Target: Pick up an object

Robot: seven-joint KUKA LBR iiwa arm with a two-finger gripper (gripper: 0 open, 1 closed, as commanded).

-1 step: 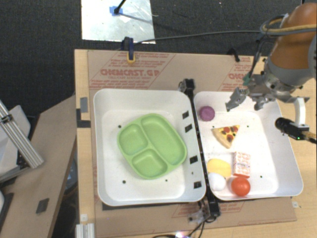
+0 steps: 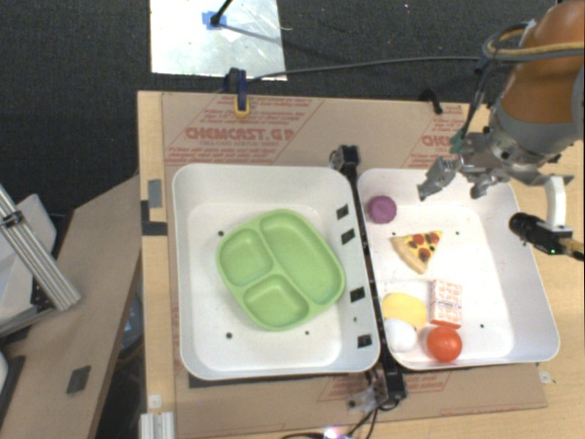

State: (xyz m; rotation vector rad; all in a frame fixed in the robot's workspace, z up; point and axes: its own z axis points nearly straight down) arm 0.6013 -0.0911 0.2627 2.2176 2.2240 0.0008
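Over the right bin: the hand (image 2: 460, 183) hangs above the far edge, its two fingers spread apart and nothing between them.
Arm: grey with an orange band, reaching in from the right, its wrist above the bin's far right corner.
Right bin (image 2: 521, 282): holds a purple ball (image 2: 382, 209) at the far left, a pizza slice (image 2: 419, 249) near the middle, then a yellow piece (image 2: 405, 308), a small carton (image 2: 446, 302), a white egg (image 2: 399, 335) and a red tomato (image 2: 444, 344) crowded at the near left.
Left bin (image 2: 196, 245): holds a green divided plate (image 2: 279, 268), lying flat.
Closest candidates: the purple ball and the pizza slice, both a little nearer and to the left of the hand.
Stage, as I judge it: approach, no grasp yet made.
Risk one: the ball is round and sits close to the bin wall, so closing fingers may squirt it aside or strike the wall.
Risk two: the pizza slice lies flat and thin, so fingers may close above it.
Risk three: in the near cluster the pieces touch, so a finger may land on a neighbour and shove things apart.
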